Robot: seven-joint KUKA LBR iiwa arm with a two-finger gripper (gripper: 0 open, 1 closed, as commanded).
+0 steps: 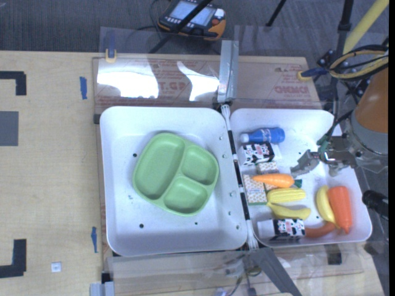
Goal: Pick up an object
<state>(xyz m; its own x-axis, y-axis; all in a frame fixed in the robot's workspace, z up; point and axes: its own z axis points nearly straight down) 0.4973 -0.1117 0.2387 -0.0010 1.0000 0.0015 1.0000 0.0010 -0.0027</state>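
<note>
Over the right bin's (296,121) open middle, near its far edge, the fingers (307,163) hang apart.

The arm's visible casing is grey, rounded and smooth, with a broad orange band (376,106) curving above the wrist. Below it the wrist (355,148) narrows into a pale grey metal block with darker recesses. The pincer (307,162) is bare silver-grey metal, slim and angular. A bundle of black and yellow cables (352,63) loops beside the arm's upper part.
</note>
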